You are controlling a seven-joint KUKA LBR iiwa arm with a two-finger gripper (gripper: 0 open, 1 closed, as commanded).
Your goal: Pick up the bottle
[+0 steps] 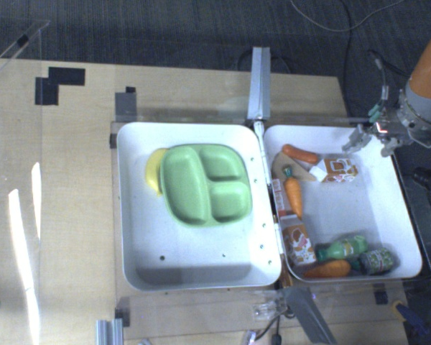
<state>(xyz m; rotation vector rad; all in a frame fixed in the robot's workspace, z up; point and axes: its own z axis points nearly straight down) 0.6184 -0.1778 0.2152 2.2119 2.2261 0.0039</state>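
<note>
Gripper: over the right bin's back edge, 2 fingers spread wide, nothing between them.
Bottle: green, lying flat at the front wall, well apart from the jaws.

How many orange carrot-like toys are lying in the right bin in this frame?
3, by colour and shape: a carrot by the divider, a redder piece at the far end, and an orange piece beside the green bottle. Others may be hidden.
</note>
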